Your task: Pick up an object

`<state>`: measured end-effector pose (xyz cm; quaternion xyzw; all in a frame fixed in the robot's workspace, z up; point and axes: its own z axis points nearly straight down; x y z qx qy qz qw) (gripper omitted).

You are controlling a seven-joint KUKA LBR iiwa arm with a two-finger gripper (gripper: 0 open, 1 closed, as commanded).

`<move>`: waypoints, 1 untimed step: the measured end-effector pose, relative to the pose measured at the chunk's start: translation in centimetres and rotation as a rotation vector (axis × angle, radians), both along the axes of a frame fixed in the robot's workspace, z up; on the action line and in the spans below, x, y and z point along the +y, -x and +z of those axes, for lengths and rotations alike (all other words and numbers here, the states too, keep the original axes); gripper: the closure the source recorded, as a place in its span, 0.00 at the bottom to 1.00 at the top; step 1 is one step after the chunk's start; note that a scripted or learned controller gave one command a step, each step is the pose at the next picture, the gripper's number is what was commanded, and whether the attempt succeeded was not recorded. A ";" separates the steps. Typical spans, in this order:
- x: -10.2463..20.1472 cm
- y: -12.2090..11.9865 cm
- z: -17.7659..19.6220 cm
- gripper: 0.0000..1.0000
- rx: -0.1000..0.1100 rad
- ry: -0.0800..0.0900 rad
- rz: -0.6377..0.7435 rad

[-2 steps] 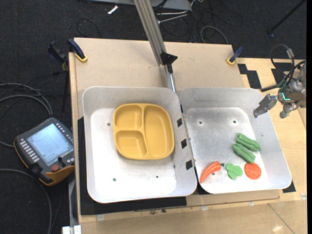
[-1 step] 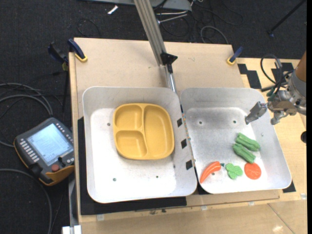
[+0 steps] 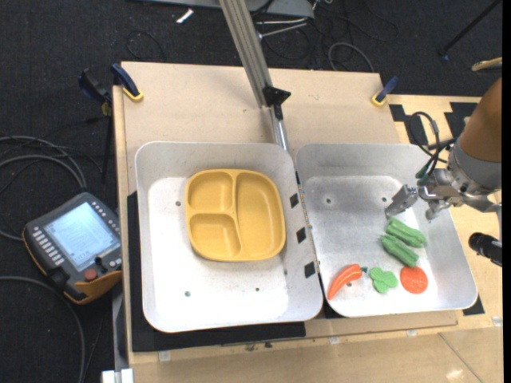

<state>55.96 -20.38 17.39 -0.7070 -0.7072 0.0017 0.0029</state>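
While bent in from the right, the arm (image 3: 483, 146) hangs above the green pods (image 3: 403, 242).

grey arm (image 3: 479, 164) entering at three o'clock, orange band (image 3: 485, 126) above the wrist, pale metal gripper (image 3: 417, 200) with two thin fingers, dark cable looped beside it

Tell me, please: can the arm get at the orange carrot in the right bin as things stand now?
Probably yes. The carrot lies apart at the near left of the right bin, with nothing on top of it. The gripper hangs above the green pods, so it would have to cross the bin.
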 end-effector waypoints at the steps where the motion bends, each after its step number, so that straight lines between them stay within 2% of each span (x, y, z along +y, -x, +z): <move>1: -0.5 -0.2 -6.2 0.00 -0.001 0.000 -0.001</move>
